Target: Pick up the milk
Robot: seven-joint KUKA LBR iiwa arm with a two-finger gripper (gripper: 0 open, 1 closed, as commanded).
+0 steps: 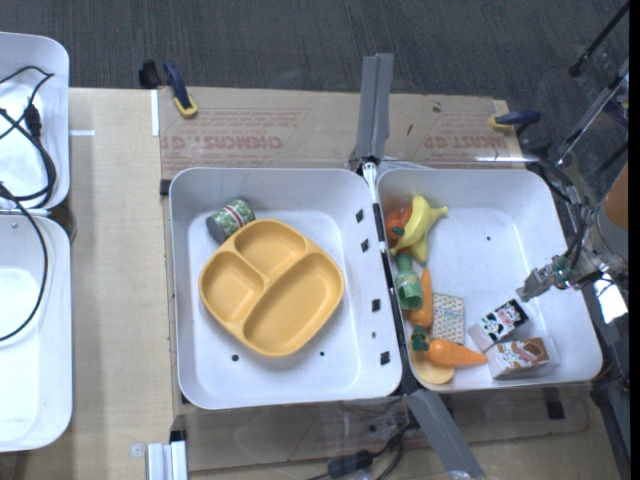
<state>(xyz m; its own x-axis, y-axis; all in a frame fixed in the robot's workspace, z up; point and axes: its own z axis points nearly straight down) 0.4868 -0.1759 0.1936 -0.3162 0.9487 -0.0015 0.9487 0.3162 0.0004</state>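
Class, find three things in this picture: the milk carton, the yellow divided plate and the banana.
milk carton point(503, 321), camera view, cow-patterned side.
yellow divided plate point(271, 286), camera view, central divider.
banana point(420, 224), camera view, middle of the curve.

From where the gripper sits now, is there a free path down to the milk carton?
Probably yes. The gripper hovers just right of the milk carton, whose top is uncovered; only the brown carton touching its near side may crowd the fingers.

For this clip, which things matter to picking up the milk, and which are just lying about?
Job:
milk carton, cow-patterned, right bin
gripper, just above it, holding nothing
right bin

Lying about:
brown carton
carrot
banana
green bottle
patterned packet
yellow plate, left bin
can
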